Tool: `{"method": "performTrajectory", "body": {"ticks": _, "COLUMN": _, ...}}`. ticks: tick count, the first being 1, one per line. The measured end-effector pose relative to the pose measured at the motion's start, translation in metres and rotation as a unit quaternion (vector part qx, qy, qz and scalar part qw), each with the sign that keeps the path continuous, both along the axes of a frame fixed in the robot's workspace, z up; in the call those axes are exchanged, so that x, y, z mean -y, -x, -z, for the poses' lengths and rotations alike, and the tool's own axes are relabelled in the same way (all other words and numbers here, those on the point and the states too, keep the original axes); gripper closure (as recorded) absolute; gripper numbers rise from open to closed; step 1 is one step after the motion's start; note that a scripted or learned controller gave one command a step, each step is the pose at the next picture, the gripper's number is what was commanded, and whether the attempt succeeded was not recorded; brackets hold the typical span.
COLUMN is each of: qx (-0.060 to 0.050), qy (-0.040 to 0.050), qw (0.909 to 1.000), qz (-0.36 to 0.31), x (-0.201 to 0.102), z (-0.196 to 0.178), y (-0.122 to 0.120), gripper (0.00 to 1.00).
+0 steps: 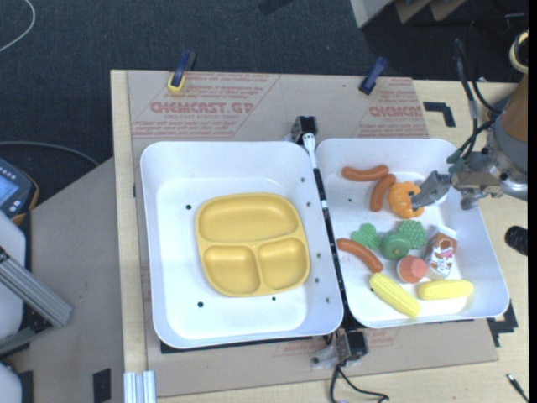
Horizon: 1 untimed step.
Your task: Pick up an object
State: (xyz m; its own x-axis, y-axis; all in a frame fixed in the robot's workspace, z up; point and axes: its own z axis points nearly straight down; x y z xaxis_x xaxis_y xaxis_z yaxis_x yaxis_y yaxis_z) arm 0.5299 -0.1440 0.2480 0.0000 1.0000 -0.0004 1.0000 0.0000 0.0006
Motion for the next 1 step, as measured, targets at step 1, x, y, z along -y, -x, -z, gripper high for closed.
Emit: {"method": "performTrajectory", "body": {"ticks": 1, "qx": 0.011, "qy": 0.0008, "qw": 0.9999, "qz": -0.003, "x": -0.0658, "z": -0.2263, "y": 0.0035, "gripper": 0.0}}
